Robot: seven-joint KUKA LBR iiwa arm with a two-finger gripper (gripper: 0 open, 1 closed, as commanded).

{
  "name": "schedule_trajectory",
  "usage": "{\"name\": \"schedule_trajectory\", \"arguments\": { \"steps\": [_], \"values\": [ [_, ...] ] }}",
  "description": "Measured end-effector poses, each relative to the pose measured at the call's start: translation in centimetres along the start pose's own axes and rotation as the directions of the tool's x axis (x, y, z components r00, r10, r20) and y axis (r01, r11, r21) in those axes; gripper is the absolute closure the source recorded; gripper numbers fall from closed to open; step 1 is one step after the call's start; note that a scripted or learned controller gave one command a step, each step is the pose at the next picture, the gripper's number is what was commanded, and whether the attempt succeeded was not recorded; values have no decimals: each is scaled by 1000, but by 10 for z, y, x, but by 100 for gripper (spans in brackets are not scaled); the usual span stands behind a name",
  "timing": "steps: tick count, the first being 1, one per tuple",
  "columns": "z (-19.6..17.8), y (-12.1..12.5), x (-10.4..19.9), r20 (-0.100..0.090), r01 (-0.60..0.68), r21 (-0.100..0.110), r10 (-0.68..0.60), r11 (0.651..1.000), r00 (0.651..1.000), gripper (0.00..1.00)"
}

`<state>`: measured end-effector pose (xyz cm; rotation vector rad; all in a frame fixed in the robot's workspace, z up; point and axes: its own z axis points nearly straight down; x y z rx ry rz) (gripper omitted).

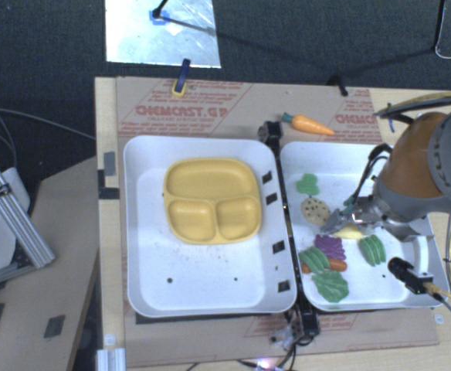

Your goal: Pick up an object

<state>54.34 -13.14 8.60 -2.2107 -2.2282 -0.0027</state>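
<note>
My gripper [340, 221] hangs low in the right bin [341, 154], its dark fingers pointing left, just right of a tan speckled cookie [314, 209]. A yellow piece [351, 233] lies right under the fingers. Around it lie a purple grape bunch [330, 246], a green leafy piece [308, 184], a green ribbed piece [372, 249], another green piece [330, 285] and a small orange-red piece [335, 266]. I see nothing clearly between the fingers.
The left bin [144, 284] holds a yellow divided tray [211, 199]. An orange carrot [310, 124] lies on the bench behind the bins. The arm's grey and orange body [426, 168] covers the right bin's far right side.
</note>
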Motion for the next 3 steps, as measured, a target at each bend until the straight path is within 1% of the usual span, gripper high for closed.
{"name": "schedule_trajectory", "arguments": {
  "steps": [1, 2, 3],
  "values": [
    [2, -50, 31, 0, -6, 3, 6, 1000, 1000, 0],
    [-9, -47, 29, 3, -5, -4, 5, 1000, 1000, 100],
    [-103, -54, 126, -1, 7, -10, -7, 1000, 1000, 100]
  ]
}}
